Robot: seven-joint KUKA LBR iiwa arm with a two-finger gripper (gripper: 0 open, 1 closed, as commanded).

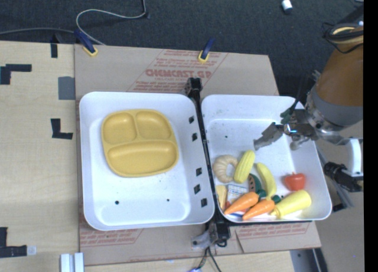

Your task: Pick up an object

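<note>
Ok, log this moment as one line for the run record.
arm: over right bin | gripper: above bare floor, nothing held | toys: piled at near end, corn, tomato | left bin: yellow divided plate

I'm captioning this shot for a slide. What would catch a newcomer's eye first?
Probably the yellow divided plate, lying alone in the left bin. Next, the bright heap of toy food in the near corner of the right bin: two carrots, a corn cob, a banana and a tomato. Above that bin, from the right, hangs the arm's gripper, nothing between its fingers.
</note>
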